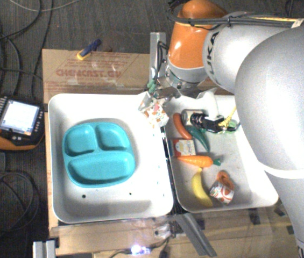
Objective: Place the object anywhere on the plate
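A teal divided plate [100, 153] lies in the left white bin [55, 144], with nothing on it. My gripper [160, 94] hangs over the top of the wall between the two bins, up and to the right of the plate. A small white packet with coloured print [155, 112] dangles from its fingertips above that wall, so the gripper is shut on it. The packet is off the bin floor, a short way from the plate's upper right corner.
The right bin [248, 171] holds a red sausage [180, 125], a red packet [183, 147], a green piece [202, 138], a carrot [195, 159], a banana [199, 189] and a crushed can [221, 188]. A pendant [14, 122] sits left of the bench.
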